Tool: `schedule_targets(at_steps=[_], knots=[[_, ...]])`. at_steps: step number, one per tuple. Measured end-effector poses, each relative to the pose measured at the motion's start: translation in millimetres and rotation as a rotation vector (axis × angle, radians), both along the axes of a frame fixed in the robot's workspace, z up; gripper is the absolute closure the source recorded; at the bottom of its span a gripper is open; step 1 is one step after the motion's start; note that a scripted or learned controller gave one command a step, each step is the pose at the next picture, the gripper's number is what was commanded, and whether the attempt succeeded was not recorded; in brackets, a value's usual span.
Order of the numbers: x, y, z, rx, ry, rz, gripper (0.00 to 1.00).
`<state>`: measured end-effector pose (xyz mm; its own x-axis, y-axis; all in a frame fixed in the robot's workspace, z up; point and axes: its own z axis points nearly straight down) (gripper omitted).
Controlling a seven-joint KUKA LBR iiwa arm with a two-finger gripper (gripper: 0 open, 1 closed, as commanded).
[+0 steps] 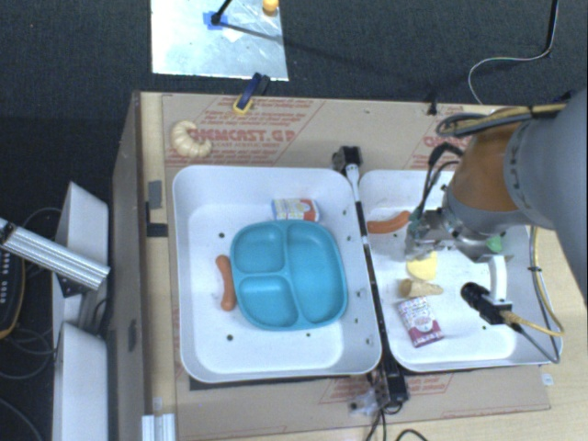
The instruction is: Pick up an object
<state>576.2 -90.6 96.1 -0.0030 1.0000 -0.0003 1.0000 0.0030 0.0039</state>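
Observation:
My gripper hangs low in the right bin, just above a yellow piece that looks like cheese. A sausage lies to its left near the bin's wall. Below the yellow piece sit a tan cracker-like piece and a red-and-white packet. Nothing shows between the fingers.
The left bin holds a blue divided plate, a second sausage to the plate's left and a small carton behind it. The arm's grey body covers the right bin's upper right part. A pale curled object lies on the cardboard behind.

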Motion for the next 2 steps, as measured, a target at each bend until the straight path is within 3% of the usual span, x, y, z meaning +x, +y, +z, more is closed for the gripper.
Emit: schedule_targets(at_steps=[1, 2], knots=[[0, 0, 0, 0.000, 0.000, 0.000, 0.00], [92, -18, -13, 0.001, 0.008, 0.002, 0.00]])
